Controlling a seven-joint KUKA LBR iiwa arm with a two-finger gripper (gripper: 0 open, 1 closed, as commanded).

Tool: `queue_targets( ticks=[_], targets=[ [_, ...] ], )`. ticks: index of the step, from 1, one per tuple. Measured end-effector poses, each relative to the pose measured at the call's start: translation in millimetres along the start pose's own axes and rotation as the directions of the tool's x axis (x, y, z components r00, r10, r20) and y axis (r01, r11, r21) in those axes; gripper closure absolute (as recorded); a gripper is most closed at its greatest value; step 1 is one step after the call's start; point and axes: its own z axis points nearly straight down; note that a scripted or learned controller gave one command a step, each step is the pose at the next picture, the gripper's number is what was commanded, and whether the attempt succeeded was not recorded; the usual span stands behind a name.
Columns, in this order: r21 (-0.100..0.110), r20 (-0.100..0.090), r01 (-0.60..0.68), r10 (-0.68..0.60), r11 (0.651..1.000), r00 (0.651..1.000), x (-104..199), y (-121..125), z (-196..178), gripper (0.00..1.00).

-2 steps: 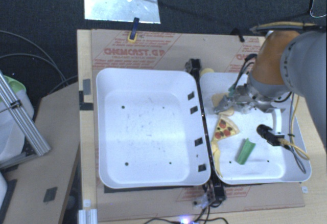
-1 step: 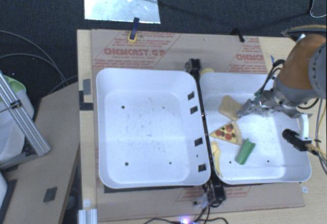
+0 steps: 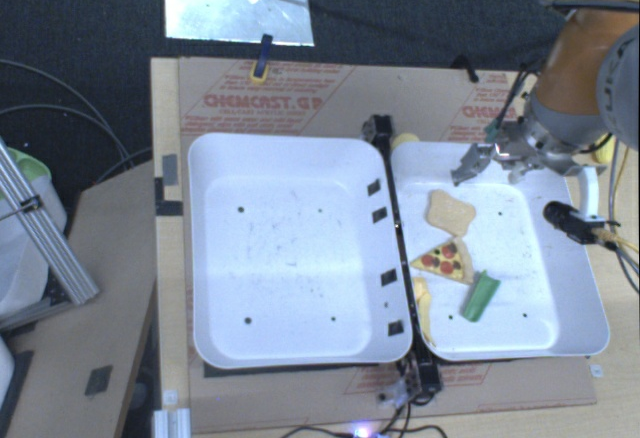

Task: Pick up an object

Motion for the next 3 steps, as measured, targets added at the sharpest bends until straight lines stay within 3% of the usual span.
queue_targets(
  ticks=[1,2,3],
  targets=[
    [0.012,-0.001,-0.003,0.003,1.000,1.000,8,38,98,0.00],
    [0.019,-0.002,-0.014,0.014,1.000,1.000,-15,-69,92,0.00],
    [0.016,-0.003,-0.008,0.008,1.000,1.000,28,-134,84,0.00]
  ],
)
